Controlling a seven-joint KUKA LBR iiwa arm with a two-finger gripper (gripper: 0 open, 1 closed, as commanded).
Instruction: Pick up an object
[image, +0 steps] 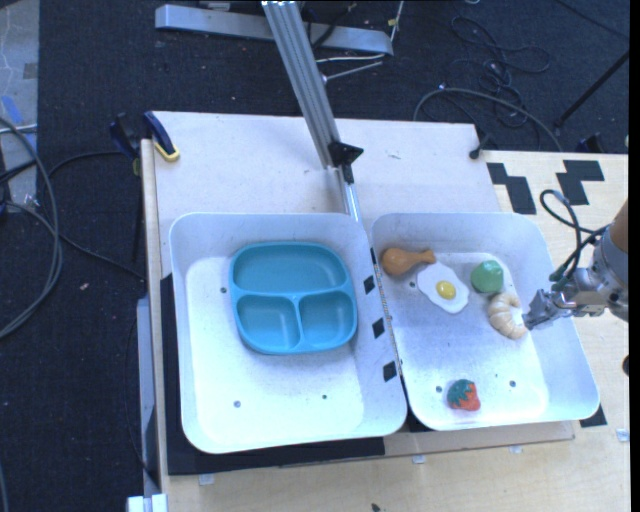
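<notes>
The right-hand bin (560, 330) is taken as the landmark. Five small objects are seen inside it. A pale croissant-shaped piece (505, 315) lies near the bin's right wall, and the gripper (540, 308) is seen just beside it, at the wall's rim, reaching in from the right. The croissant's right end appears to touch or nearly touch the gripper tip (contact cannot be confirmed at this sharpness). A green ball (487, 276) sits just up-bin from the croissant, close to it. A fried egg (443, 291), white with a yellow yolk, is placed toward the bin's middle, left of the green ball. A brown drumstick (406, 260) lies near the bin's upper left corner, its narrow end pointing toward the egg. A red strawberry with a green top (463, 395) rests alone near the bin's front edge, well apart from the gripper.

The gripper's opening cannot be told; the tip is dark and blurred. Nothing is seen lifted off the bin floor.

Left of the landmark, a second white bin (200, 400) is occupied by a blue divided plate (295, 297) with three compartments.
</notes>
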